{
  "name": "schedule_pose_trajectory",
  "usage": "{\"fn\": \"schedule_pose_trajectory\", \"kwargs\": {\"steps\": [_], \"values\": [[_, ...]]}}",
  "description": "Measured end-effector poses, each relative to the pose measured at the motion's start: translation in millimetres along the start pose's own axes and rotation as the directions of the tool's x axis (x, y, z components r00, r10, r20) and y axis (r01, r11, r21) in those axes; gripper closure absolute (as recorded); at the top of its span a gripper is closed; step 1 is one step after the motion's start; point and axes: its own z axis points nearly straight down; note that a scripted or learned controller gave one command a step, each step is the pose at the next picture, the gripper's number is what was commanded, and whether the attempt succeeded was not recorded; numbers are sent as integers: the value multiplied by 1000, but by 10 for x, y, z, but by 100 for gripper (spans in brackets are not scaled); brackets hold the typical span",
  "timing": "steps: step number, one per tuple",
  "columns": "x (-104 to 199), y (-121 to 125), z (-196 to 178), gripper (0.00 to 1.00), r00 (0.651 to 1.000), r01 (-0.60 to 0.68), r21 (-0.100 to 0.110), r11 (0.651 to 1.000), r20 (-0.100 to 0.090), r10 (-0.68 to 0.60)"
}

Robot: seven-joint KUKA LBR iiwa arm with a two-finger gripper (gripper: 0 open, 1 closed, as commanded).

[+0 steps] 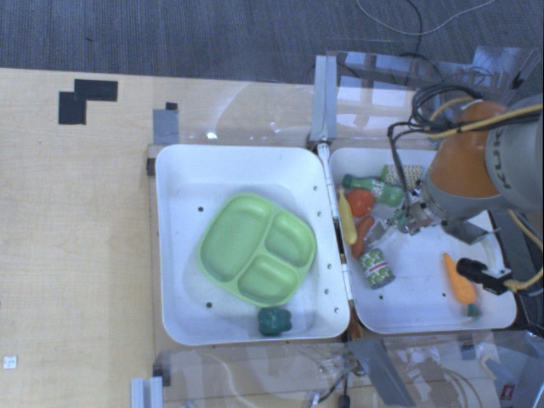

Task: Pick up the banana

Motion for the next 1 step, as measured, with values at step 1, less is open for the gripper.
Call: {"fn": "schedule_pose_trajectory", "kwargs": {"steps": [1], "values": [[385,160,-1192,0,1000,28,3,1000,-2,-28]]}}
